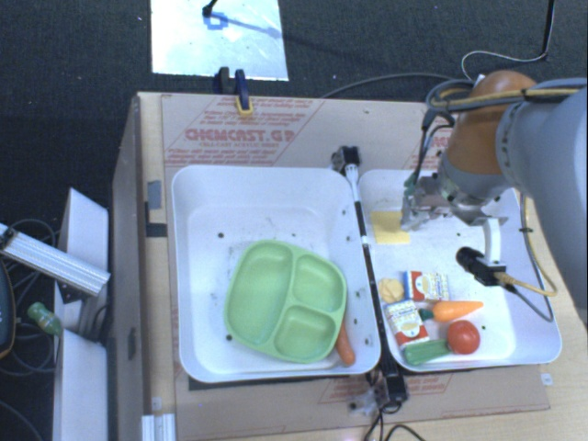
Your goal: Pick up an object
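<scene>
Against the near-left wall of the right bin (533, 333), a flat, pale yellow cheese-like slice (390, 227) lies on smooth white plastic, its right edge just beside the gripper (421, 211); whether the fingers are spread or pressed together cannot be told. Bare floor surrounds the slice on the far side. Toward the bin's front edge cluster small toy foods: a round cracker (391, 289), two printed cartons (424, 286), a carrot (457, 310), a glossy red tomato (464, 336) and a green piece (426, 351). Across the divider, the left bin (197, 246) holds a moulded green compartment plate (287, 299) with a sausage (344, 346) at its rim.
</scene>
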Available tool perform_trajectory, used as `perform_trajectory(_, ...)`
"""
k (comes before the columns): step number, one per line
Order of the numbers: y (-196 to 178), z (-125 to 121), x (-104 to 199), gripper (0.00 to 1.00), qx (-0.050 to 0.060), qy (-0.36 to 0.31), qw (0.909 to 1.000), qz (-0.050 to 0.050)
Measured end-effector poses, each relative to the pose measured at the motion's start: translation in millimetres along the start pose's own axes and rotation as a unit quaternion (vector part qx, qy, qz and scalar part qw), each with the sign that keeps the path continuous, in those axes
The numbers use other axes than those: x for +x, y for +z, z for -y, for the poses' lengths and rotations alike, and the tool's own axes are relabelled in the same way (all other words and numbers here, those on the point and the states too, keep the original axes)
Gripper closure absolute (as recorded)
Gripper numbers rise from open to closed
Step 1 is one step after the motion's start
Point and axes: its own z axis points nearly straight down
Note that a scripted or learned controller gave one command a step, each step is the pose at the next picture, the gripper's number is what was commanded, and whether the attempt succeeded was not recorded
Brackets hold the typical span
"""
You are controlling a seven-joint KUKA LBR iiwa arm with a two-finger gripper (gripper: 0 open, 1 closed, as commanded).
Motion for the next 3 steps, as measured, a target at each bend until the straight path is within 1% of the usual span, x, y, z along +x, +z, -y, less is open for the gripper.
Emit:
perform_trajectory(1, 0.1, 0.1, 0.0, 0.0, 0.0, 0.0, 1.0, 0.0)
perform_trajectory(2, -10.8, -1.0, 0.1, 1.0, -0.001, -0.001, 1.0, 0.0)
perform_trajectory(3, -10.6, -0.9, 0.1, 0.0, -0.001, -0.001, 1.0, 0.0)
